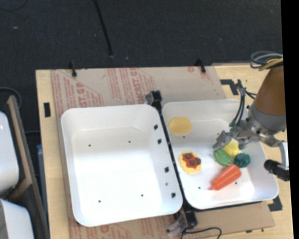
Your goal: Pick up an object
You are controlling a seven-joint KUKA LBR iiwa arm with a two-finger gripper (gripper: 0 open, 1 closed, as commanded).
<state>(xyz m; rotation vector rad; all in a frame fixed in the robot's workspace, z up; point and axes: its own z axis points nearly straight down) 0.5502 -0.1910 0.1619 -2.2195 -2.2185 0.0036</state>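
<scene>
The right bin (204, 111) holds several toy foods. A pale yellow disc (180, 125) lies near its back left. A small pizza-like round with red topping (190, 162) sits beside the divider. A green leafy piece (222, 156), a yellow piece (232, 148) and a teal piece (242, 160) cluster together, with an orange carrot (225, 177) in front of them. My gripper (231, 139) is low over this cluster, right above the yellow piece and partly hiding it. I cannot make out whether anything is held.
The left bin (117, 163) lies alongside, separated by a black-clipped divider (166, 155). The arm's grey and orange wrist (271, 100) leans over the right bin's back right corner. Both bins rest on a cardboard sheet (113, 88).
</scene>
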